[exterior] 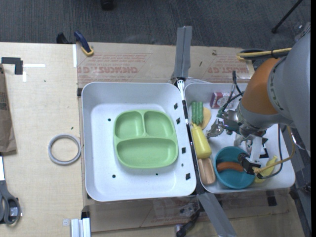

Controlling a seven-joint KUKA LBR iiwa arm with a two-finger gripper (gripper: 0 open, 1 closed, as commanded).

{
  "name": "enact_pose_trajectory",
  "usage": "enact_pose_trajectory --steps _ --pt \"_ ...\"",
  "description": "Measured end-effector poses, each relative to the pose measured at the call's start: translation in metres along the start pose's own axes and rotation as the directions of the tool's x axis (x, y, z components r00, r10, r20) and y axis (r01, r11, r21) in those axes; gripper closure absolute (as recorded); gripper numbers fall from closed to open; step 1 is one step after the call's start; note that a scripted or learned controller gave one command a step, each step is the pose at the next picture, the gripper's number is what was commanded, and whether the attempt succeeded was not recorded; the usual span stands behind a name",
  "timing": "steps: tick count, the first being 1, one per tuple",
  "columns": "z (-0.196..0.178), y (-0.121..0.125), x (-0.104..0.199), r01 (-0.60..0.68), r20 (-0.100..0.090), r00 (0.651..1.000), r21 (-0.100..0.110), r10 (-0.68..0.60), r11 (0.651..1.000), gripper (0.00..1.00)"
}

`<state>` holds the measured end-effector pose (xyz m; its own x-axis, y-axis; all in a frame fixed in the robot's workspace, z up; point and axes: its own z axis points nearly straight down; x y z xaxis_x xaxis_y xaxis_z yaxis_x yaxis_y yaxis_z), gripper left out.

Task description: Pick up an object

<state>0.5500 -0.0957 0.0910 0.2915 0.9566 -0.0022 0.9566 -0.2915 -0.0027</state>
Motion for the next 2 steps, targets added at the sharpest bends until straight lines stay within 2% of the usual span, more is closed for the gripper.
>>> enact_pose_trajectory --steps 1,2 --pt "-0.007 -0.035 -0.042 0.257 -0.001 0.966 -0.029 -0.257 0.966 0.00" --pt "-0.019 -0.030 -0.041 0.257 0.004 0.966 -0.046 -0.257 0.965 1.00"
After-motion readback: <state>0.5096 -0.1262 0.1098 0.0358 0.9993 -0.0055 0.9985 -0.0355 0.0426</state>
